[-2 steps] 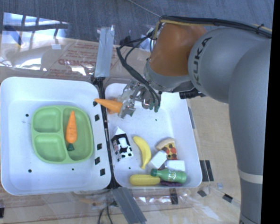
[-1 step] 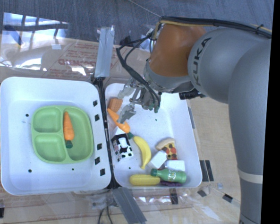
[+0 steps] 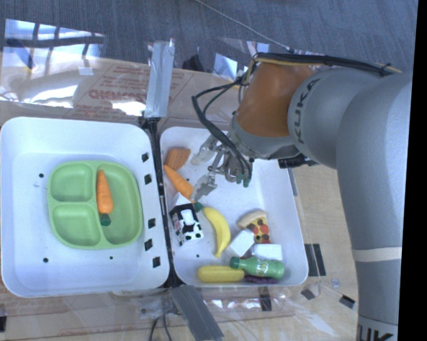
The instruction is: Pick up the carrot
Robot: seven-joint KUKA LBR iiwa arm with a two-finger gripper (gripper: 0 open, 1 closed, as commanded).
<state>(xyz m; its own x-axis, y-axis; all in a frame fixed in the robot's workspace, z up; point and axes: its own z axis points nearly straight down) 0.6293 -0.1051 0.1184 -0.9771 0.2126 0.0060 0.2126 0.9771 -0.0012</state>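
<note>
While the arm reaches in from the right, the gripper (image 3: pixel 212 175) hangs low over the right bin (image 3: pixel 287 207); its fingers seem narrowly parted, nothing between them, though the view there is cluttered. One carrot (image 3: pixel 179 181) lies just beside the fingertips, near the bin's left wall. Farther out: banana (image 3: pixel 219 230), toy cow (image 3: pixel 187 224), green bottle (image 3: pixel 258 266). Second carrot (image 3: pixel 104 192) rests on the green plate (image 3: pixel 72 183) in the left bin (image 3: pixel 21 248).

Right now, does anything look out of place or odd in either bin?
Mildly. One carrot lies across the green plate's divider ridge in the left bin, while the gripper hangs over the right bin beside a second carrot.
</note>
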